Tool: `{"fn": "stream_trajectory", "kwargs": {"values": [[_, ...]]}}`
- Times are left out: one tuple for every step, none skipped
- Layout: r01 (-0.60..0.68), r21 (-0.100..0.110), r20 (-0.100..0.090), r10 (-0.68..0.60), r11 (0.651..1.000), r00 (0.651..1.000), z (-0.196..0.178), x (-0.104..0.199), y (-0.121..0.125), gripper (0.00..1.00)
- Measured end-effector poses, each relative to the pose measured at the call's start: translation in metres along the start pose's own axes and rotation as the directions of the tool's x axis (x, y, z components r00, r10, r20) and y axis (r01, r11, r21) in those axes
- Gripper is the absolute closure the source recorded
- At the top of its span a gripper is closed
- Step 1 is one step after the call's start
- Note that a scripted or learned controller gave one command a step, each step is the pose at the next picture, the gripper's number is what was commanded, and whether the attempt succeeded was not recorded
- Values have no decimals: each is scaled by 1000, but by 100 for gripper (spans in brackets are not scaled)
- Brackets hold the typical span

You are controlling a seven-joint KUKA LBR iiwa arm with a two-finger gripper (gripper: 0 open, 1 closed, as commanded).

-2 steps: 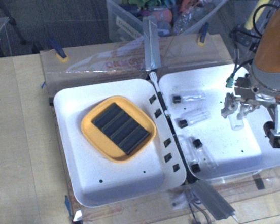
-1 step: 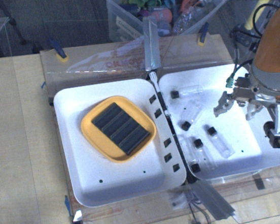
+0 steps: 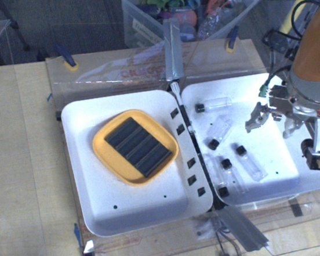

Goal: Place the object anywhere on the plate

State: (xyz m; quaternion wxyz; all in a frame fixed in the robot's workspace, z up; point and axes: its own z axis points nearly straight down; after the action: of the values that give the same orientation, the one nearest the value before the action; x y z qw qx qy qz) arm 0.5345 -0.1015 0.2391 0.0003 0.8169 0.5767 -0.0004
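Observation:
A yellow plate [image 3: 104,142] lies in the left bin [image 3: 94,209]. A black ridged block [image 3: 138,146] rests flat on the middle of the plate, turned at a slant. My gripper [image 3: 272,121] hangs over the right side of the right bin [image 3: 284,181], well away from the plate. Its two fingers [image 3: 256,119] stand apart and open, with nothing between them. Several small clear bottles with black caps lie in the right bin to the gripper's left, among them one near the back [image 3: 214,105] and one near the front [image 3: 250,164].
A raised divider with black clips [image 3: 187,144] separates the two bins. A clear tub of coloured toys [image 3: 190,0] stands behind the bench. Cables run along the arm at the right [image 3: 280,41].

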Motion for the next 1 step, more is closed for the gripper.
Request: {"fn": "stream_trajectory", "kwargs": {"values": [[-3,-1,1,3,1000,1000,7,2,13,0]]}}
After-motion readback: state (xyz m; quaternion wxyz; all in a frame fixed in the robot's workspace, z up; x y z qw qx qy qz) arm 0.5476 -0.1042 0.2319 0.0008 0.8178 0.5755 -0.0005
